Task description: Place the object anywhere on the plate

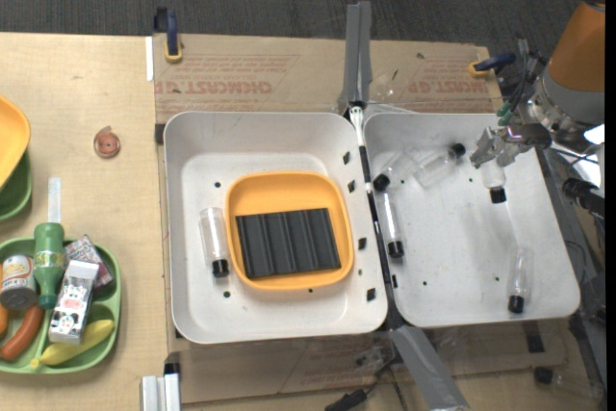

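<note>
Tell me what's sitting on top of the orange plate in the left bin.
A dark ribbed rectangular object lies flat on the orange plate, covering most of its middle. What the plate's surface looks like beneath it is hidden. A clear vial lies beside the plate.

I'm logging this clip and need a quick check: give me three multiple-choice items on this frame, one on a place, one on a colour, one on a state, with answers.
1. Where does the plate lie?
A. in the left bin
B. in the right bin
C. on the wooden bench top

2. What colour is the plate?
A. white
B. orange
C. blue

3. What lies on the plate?
A. a dark ribbed block
B. a clear vial
C. a green bottle

Answers:
1 A: the left bin has its white floor all round the plate.
2 B: its rim is orange.
3 A: the dark ribbed block covers the plate's middle; the nearest clear vial lies beside it on the bin floor.
</note>
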`<state>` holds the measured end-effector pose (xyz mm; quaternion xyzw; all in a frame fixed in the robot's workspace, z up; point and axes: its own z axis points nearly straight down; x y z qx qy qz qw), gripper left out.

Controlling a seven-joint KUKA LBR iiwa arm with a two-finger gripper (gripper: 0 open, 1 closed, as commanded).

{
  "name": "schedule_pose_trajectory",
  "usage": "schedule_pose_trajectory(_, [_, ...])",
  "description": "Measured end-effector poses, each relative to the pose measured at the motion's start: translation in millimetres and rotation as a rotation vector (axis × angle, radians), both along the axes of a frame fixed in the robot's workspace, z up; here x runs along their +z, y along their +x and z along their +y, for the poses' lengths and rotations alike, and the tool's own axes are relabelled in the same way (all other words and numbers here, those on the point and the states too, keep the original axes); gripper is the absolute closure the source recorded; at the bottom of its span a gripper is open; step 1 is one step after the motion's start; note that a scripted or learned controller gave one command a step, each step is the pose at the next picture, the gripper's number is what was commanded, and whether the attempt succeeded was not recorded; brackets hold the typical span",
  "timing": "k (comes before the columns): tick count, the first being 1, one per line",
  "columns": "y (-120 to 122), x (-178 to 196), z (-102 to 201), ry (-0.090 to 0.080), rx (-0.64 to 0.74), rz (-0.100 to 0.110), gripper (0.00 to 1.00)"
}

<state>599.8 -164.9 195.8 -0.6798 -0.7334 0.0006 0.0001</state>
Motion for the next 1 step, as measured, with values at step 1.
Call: schedule_pose_trajectory(1, [39.3,-4.1,22.5,-0.001,0.112,-0.001,1.0])
